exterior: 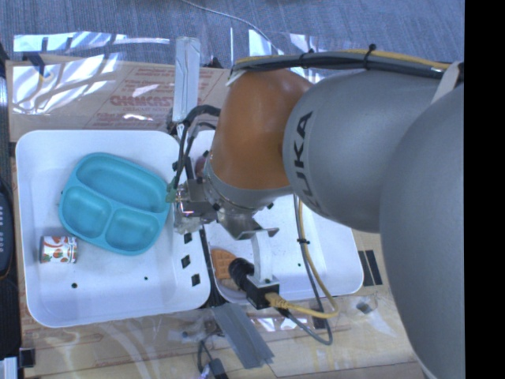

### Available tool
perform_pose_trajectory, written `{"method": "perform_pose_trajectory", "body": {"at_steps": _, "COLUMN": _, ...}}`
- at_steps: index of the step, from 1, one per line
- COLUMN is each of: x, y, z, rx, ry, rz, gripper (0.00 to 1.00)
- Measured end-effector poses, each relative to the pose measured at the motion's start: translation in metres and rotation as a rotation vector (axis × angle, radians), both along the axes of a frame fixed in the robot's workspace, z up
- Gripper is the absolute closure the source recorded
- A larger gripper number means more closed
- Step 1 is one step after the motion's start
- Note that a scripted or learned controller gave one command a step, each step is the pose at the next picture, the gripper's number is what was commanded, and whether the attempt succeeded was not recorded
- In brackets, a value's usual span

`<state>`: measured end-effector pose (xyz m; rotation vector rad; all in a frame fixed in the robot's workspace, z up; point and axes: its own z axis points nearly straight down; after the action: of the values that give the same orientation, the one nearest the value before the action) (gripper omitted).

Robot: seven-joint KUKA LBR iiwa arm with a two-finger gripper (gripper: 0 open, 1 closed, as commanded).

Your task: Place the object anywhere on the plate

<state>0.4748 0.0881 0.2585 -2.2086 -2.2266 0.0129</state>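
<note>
A small printed can (pixel 58 249) lies on its side in the left bin (pixel 95 298), just beside the blue divided plate (pixel 114 204). Beyond, the arm (pixel 316 156) looms over the right bin (pixel 335 259); its gripper (pixel 183 204) sits at the bins' divide, finger state unclear.

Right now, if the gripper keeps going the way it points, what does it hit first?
Probably the blue plate. The gripper sits at the plate's right rim, pointing left. Depth is unclear, so it could pass above.
</note>
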Motion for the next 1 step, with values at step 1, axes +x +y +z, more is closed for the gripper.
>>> {"method": "perform_pose_trajectory", "body": {"at_steps": 1, "x": 0.053, "y": 0.0289, "z": 0.1448, "rx": 0.004, "ry": -0.014, "rz": 0.001, "gripper": 1.0}}
